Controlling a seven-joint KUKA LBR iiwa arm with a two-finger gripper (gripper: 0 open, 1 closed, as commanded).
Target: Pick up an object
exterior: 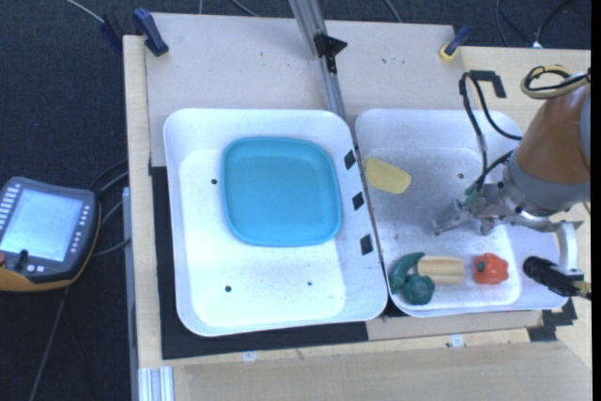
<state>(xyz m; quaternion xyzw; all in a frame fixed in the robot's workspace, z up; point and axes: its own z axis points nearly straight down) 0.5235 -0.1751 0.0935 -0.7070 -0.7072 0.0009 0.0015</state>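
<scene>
Red pepper (489, 269) lies below hand (449, 223).

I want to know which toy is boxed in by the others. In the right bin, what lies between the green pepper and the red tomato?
In the camera view, a tan wooden block lies between the green pepper and the red tomato, along the right bin's near edge.

- The arm (554, 150) enters from the right edge, its orange band above a grey wrist.
- The wrist bends down and to the left, toward the viewer's left.
- The hand (449, 223) sits at the end of the wrist, its metal fingers (441, 224) pointing left and low.
- Black cables loop above the wrist along the arm.
- Whether the fingers are parted is unclear.
</scene>
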